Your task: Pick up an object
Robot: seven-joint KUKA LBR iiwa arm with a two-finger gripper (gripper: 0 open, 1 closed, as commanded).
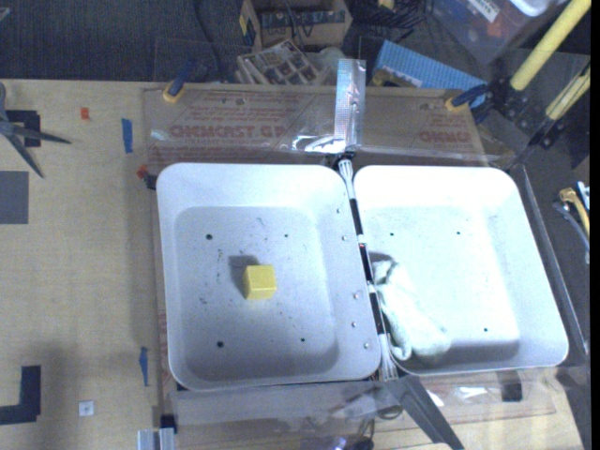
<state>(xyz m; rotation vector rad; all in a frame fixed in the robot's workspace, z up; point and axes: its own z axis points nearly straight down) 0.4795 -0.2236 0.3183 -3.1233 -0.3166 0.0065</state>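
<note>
Resting on the floor of the left bin [187,184], a little left of that bin's centre, is a small yellow block [261,281]. It lies flat and apart from all four walls. A soft shadow falls on the floor at its upper left, and dark specks and a few small round holes are scattered over the floor around it.

The right bin [492,187] adjoins the left one along a shared central seam. Against its left wall, in the lower half, lies a crumpled white object [410,319], pale against the pale floor. Its outline is hard to trace, so its kind cannot be told.

Whether the end effector is released, clenched or grasping anything cannot be told from this view.

Both bins sit on a wooden bench [75,261]. Behind them, a clear sheet with red lettering [239,129] lies along the far rims, and a yellow clamp [175,90] sits at its left corner. A short blue strip [127,135] and a small red mark [85,113] sit on the bench to the left. A dark pointed tool [23,139] and a grey square patch [11,198] lie at the left edge. A yellow bar [555,34] slants across the upper right corner, above a blue box [412,64] on the dark floor beyond the bench.
</note>
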